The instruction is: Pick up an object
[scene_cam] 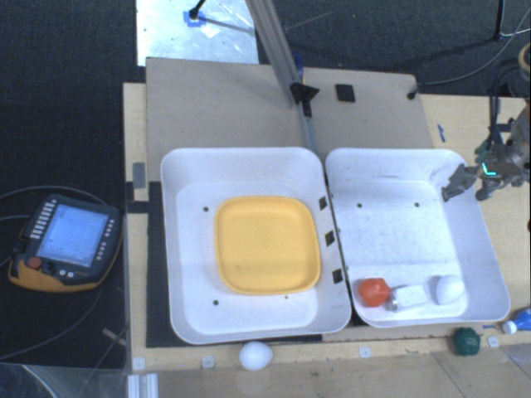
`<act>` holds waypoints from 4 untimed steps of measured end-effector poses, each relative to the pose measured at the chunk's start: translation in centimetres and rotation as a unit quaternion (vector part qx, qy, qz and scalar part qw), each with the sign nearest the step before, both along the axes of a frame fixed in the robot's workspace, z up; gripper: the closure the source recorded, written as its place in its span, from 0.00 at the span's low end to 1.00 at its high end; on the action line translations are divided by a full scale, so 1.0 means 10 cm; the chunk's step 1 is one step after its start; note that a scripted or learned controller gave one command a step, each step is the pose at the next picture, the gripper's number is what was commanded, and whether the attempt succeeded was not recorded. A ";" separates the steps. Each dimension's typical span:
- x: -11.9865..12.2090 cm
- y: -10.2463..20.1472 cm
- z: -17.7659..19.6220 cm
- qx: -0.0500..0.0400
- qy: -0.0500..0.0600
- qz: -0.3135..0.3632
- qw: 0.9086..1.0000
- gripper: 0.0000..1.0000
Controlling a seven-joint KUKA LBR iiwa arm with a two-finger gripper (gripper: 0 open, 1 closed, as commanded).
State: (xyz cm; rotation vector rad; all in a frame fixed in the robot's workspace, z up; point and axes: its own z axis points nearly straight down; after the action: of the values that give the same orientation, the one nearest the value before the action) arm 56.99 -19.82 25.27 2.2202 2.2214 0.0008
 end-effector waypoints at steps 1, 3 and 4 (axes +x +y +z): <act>0.00 0.00 0.00 0.000 0.000 0.000 1.000 0.00; -0.10 -0.12 -1.14 0.001 0.002 -0.001 1.000 0.00; -0.11 -0.12 -1.65 0.001 0.002 0.000 1.000 0.00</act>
State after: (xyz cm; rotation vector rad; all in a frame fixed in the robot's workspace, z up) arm 55.92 -20.97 8.82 2.2230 2.2238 -0.0026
